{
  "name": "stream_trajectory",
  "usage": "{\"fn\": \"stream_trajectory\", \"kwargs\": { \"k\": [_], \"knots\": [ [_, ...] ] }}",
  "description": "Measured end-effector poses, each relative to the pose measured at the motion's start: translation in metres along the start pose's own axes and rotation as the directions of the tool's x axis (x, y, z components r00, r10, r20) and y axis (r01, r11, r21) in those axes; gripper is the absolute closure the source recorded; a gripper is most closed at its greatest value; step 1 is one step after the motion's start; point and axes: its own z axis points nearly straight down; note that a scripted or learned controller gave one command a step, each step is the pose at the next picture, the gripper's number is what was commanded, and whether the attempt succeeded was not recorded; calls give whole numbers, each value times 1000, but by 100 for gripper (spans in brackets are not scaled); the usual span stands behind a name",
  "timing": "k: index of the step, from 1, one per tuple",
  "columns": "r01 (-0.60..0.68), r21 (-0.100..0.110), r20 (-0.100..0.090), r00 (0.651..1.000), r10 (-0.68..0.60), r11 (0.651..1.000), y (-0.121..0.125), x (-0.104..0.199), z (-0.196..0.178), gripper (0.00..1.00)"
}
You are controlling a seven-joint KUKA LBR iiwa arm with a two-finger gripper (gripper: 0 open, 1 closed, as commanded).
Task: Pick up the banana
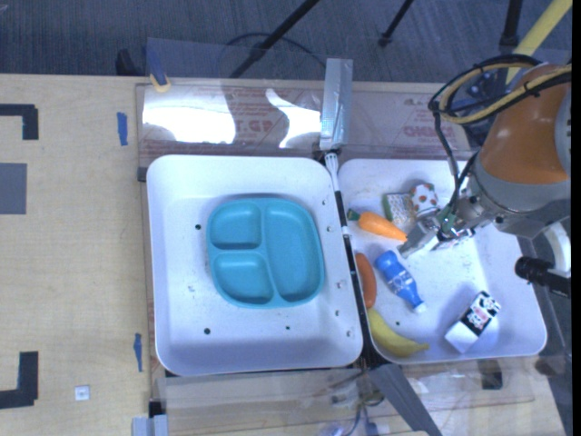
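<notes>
I am only reaching so far: my gripper [425, 234] hangs by the carrot [381, 226], I cannot tell its state, and the banana [392, 334] lies at the right bin's [522, 284] near edge, so next I must move there.

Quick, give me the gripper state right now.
Gripper: cannot be told. It hangs over the right bin near the carrot, well away from the banana.
</notes>
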Motion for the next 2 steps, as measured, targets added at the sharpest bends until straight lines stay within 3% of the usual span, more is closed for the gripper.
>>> {"fn": "stream_trajectory", "kwargs": {
  "k": [1, 2],
  "knots": [
    [-12, -3, 0, 1000, 12, 1000, -69, 0, 102, 0],
    [-267, 1, 0, 964, 267, 964, -27, -25, 61, 0]
  ]
}}
